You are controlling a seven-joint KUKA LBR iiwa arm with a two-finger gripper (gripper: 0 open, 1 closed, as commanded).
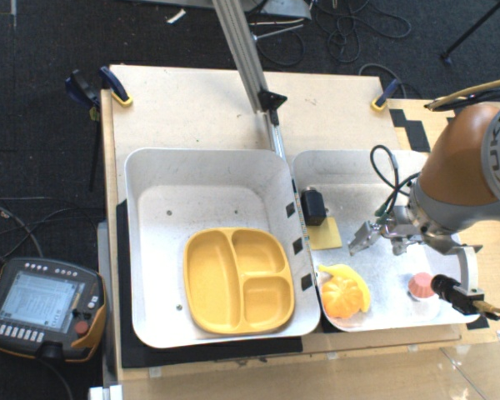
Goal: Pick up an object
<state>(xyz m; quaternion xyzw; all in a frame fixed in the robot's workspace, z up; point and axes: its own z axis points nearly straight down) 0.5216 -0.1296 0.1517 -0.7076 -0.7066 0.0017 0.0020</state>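
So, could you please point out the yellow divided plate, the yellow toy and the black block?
yellow divided plate (233, 261): camera view, its central ridge.
yellow toy (344, 293): camera view, its body.
black block (313, 207): camera view, its top face.

no readable text, pendant screen (25, 300) too small to make out

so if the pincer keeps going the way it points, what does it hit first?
Probably the flat yellow sponge pad: the pincer aims left toward it inside the right white bin. Depth is unclear, so it may meet the bin floor first.

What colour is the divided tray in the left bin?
The divided tray is yellow, plain with no pattern; it shows in the camera view.
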